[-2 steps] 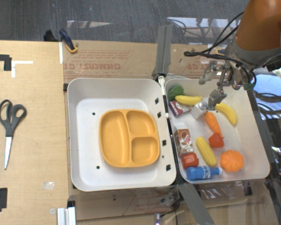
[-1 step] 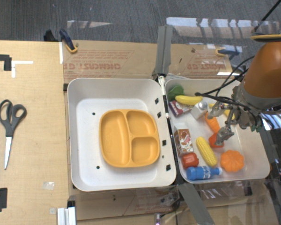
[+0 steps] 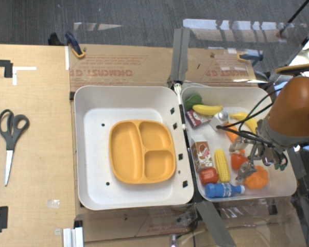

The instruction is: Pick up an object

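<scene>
The right bin (image 3: pixel 232 90) holds several toy foods: a yellow banana (image 3: pixel 207 109), a green item (image 3: pixel 193 100), a corn cob (image 3: pixel 222 165), a brown packet (image 3: pixel 201 155), a red piece (image 3: pixel 208 176), a blue bottle (image 3: pixel 224 190) and an orange fruit (image 3: pixel 257 179). My gripper (image 3: pixel 243 163) hangs low in this bin, over an orange-red piece (image 3: pixel 238 160) beside the corn. Its fingers point down, one near the orange-red piece, one by the orange fruit. Nothing is visibly lifted.
The left bin (image 3: pixel 87 153) bears a yellow divided plate (image 3: pixel 142 151). Scissors (image 3: pixel 11 133) lie on the wooden bench at far left. A blue clamp (image 3: pixel 74 45) sits at the cardboard's back edge. Cables trail from the wrist across the right bin.
</scene>
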You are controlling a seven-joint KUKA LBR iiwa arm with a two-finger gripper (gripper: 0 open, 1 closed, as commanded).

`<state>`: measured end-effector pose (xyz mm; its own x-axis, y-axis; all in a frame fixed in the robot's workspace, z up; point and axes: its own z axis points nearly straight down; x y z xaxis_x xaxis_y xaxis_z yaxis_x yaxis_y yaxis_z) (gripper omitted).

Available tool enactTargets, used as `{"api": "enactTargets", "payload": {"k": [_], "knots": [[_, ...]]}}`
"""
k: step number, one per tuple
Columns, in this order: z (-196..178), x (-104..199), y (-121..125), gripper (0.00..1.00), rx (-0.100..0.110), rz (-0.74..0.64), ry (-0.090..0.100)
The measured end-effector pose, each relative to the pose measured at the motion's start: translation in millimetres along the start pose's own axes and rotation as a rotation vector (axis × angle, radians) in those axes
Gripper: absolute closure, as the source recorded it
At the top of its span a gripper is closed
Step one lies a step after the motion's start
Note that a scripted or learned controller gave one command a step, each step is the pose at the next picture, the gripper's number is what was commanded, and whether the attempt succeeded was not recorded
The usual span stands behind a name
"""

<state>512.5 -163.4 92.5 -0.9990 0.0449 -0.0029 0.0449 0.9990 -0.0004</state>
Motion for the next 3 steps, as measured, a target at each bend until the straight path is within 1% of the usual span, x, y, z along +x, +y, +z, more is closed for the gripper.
{"api": "enactTargets", "payload": {"k": [1,2,3], "knots": [[-1,31,-53,0.00,0.001,-0.124,-0.001],[-1,-84,-9,0.00,0.000,-0.067,-0.004],[0,-129,19,0.00,0.002,0.068,0.017]]}}
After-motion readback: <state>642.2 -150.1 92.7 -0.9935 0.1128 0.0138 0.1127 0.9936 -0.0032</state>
